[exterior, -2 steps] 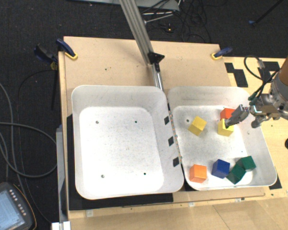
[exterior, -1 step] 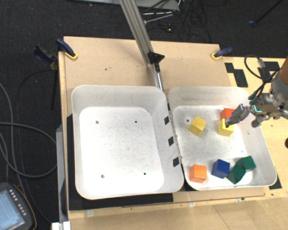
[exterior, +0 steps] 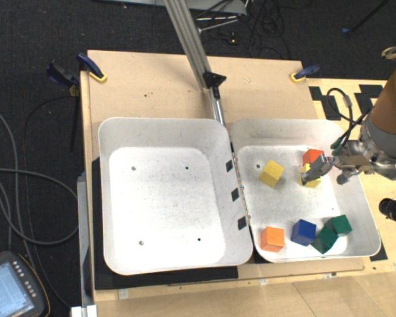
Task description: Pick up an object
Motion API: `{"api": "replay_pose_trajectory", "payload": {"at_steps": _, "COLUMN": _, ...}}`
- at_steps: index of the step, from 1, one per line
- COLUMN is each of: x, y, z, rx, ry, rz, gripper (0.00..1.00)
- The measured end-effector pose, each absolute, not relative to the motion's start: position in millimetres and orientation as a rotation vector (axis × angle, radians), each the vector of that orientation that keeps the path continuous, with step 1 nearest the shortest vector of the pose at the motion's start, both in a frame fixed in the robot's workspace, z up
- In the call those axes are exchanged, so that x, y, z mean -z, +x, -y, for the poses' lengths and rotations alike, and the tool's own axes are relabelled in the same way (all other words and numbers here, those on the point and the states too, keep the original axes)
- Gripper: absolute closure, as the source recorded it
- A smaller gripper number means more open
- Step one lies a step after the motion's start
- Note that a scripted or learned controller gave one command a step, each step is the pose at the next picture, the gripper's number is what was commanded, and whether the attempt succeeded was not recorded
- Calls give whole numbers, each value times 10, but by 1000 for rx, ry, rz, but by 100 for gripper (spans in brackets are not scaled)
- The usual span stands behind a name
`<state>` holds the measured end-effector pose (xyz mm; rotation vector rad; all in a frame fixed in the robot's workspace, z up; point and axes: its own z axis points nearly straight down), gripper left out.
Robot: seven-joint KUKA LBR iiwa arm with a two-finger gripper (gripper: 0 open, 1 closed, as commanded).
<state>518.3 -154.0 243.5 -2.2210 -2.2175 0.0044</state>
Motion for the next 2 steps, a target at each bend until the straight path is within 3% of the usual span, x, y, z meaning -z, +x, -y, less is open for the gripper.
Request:
{"api": "replay_pose_trajectory", "payload": {"at_steps": 1, "x": -1807, "y": 5122, "z": 1518, "rx": -6, "ry": -2219, "rz": 2215, "gripper": 0}}
{"api": "replay_pose_trajectory", "payload": {"at_steps": 2, "x": -1227, "y": 5204, "z": 1539, "rx": -5, "ry": -2220, "rz": 2217, "gripper": 0}}
